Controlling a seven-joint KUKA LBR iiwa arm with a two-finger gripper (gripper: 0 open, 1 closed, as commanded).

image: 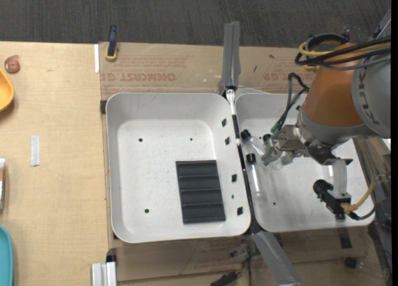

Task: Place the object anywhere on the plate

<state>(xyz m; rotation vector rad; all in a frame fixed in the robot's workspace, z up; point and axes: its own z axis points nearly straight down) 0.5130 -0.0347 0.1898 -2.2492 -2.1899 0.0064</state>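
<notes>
A dark grey ribbed rectangular plate (200, 191) lies flat in the left shallow white bin (124, 154), toward its lower right. The grey arm's gripper (273, 151) is seen low over the right white bin (298, 216), near the divider; whether the jaws are wide or narrow cannot be told, and the object to be placed cannot be made out. Both bins rest on a tan wooden bench (56, 204), dark carpet beyond.

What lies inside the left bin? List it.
Inside the left bin, a dark ribbed rectangular plate lies flat near the front. Whatever is beneath the plate is covered.
</notes>
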